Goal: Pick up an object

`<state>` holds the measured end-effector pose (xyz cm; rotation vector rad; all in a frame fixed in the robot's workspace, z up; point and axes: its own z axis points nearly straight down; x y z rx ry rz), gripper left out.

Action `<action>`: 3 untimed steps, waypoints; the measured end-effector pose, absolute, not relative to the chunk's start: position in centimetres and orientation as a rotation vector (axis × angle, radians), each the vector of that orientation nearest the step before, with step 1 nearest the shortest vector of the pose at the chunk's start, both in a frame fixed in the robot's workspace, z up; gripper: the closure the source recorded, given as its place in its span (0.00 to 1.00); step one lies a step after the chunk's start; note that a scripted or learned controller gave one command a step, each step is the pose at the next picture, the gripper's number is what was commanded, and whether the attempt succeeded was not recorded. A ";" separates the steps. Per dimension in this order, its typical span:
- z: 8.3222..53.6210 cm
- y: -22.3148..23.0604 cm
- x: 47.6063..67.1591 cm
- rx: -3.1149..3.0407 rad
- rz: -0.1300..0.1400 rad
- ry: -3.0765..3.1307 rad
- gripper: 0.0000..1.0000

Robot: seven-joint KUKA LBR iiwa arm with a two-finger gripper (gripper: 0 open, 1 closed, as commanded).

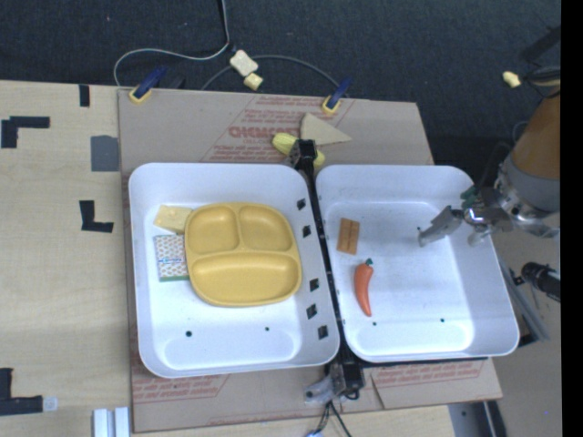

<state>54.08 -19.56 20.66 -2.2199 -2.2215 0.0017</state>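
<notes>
The hand (440,227) hangs over the right bin (474,330) at about three o'clock, reaching in from the right; whether it is apart or together cannot be told from this slant, and nothing shows between its tips. An orange carrot (363,288) lies in the same bin toward nine o'clock, with a small brown block (348,235) just at its twelve o'clock, both well apart from the hand. In the left bin (228,353) a yellow divided plate (243,253) sits centrally, a pale wedge (170,217) and a patterned card (169,257) touching its nine o'clock edge.
</notes>
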 end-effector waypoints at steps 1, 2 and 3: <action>10.1 -11.0 53.9 -2.204 0.007 -2.220 0.00; 8.6 -9.6 52.2 -2.228 -0.002 -2.229 0.00; 9.7 -9.7 52.4 -2.231 -0.002 -2.228 1.00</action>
